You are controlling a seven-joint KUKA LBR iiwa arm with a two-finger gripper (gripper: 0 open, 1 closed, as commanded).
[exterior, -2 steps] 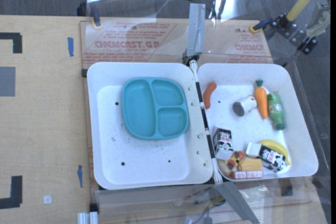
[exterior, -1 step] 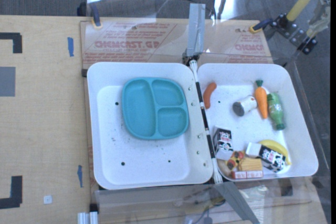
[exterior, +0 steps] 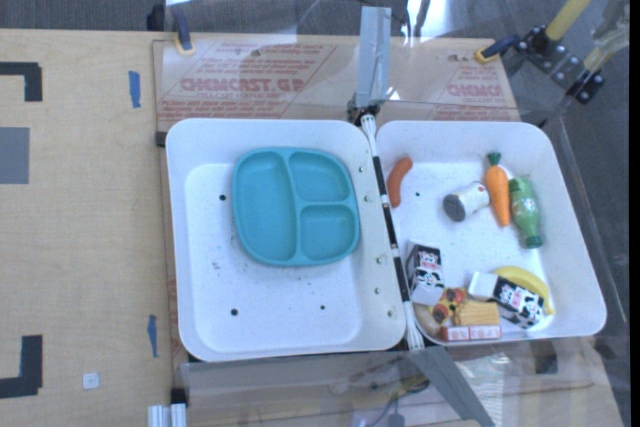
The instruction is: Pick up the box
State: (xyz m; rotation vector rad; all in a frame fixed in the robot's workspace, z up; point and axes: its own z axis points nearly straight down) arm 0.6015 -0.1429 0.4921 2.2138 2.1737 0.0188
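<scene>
Crowded near corner makes the box a risky pick

You cannot tell the gripper's state from here; the cow-print box (exterior: 426,272) lies at the near left of the right bin (exterior: 570,177), touching the bin wall and just beside the toy food pile (exterior: 462,313), so you may clip the wall, drag a neighbour up, or take the second cow-print carton (exterior: 519,300) by the banana (exterior: 528,283)

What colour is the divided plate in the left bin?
Teal blue all over: the divided plate, seen best in the camera view.
</scene>
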